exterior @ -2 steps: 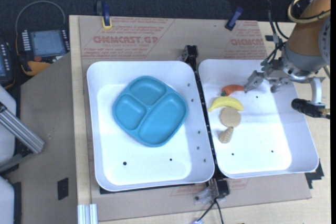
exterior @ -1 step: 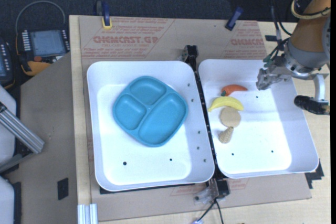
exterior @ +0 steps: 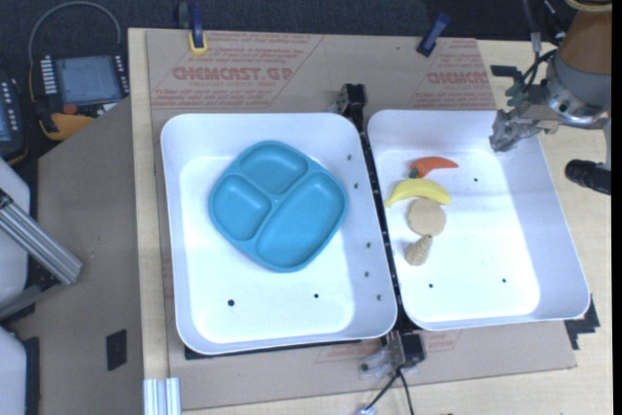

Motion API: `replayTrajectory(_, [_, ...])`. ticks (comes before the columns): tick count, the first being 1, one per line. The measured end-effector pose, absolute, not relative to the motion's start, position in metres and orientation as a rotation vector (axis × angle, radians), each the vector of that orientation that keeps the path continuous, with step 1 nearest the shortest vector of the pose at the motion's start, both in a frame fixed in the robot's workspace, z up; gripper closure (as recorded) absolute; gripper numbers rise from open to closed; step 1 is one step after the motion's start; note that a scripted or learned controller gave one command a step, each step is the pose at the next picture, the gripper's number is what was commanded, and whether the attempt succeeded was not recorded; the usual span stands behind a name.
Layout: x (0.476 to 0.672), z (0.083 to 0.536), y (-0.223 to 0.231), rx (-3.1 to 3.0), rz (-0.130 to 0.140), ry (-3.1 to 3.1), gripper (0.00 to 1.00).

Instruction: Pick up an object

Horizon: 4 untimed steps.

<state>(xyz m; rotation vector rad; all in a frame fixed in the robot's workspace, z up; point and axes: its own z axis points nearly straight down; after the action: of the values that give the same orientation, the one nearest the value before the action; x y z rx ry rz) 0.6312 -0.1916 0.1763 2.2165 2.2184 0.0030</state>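
The right bin holds a small cluster near its left side: an orange carrot, a yellow banana, a round tan cookie-like piece and a smaller tan lump. My gripper hangs at the bin's far right corner, well to the right of the carrot and apart from all the items. Nothing shows between its tips.
The left bin holds a blue divided plate. Black clamps sit on the rim between the two bins. A blue clip and a yellow-blue clip pin the board's far edge. A screen device lies at far left.
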Motion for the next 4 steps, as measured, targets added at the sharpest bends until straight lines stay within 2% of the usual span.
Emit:
replayTrajectory(2, [0.636,0.285,-0.195,2.213,0.006,2.215,1.0])
replayTrajectory(4, [0.643,0.287,-0.082,2.216,0.0,2.23,1.0])
